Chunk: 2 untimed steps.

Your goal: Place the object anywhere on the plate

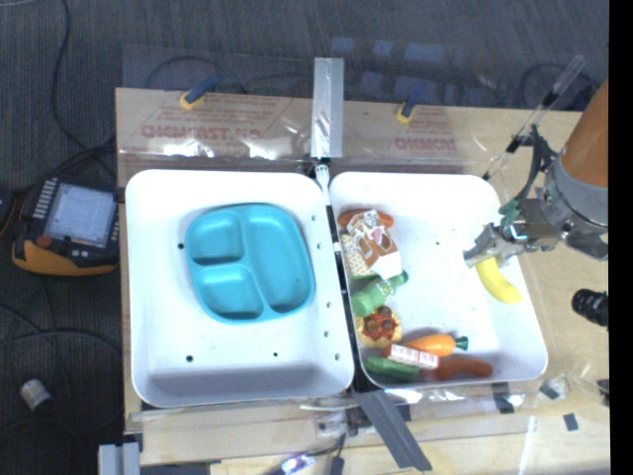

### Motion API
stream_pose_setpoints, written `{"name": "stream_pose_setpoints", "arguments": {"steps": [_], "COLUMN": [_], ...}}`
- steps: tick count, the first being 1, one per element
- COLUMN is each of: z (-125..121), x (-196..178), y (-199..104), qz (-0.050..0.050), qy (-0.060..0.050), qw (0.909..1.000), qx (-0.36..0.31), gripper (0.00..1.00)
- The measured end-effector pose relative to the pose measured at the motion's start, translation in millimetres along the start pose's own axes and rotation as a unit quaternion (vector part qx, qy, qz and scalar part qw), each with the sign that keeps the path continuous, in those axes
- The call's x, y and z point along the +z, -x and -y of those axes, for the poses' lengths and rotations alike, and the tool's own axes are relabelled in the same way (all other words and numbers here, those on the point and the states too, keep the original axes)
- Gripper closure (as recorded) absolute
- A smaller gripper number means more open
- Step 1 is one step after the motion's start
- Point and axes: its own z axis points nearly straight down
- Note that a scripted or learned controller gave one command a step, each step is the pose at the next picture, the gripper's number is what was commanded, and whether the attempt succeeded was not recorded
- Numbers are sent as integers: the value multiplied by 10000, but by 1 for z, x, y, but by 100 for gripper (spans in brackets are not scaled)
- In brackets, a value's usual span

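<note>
Rightward, pincer (487, 252) beside banana (499, 282)

Even, diffuse overhead lighting; moderately bright. Soft shadows only. Glare on plastic sheet (227, 132) at rear of surface (435, 127). White bins (158, 364) near overexposed. Overall soft focus, low resolution, slight compression blur.

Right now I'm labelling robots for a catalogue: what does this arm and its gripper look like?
The arm is grey with an orange band above the wrist. Thin dark cables run along it toward the gripper, a small grey and dark metal unit with a touch of green.
</note>
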Motion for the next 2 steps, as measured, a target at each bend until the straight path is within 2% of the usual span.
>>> {"name": "stream_pose_setpoints", "arguments": {"steps": [1, 2], "z": [6, -58], "x": [-9, -76], "y": [-28, -142], "qz": [-17, -15], "qy": [1, 2], "qw": [9987, 9998], "qx": [507, 194], "gripper": [100, 100]}}
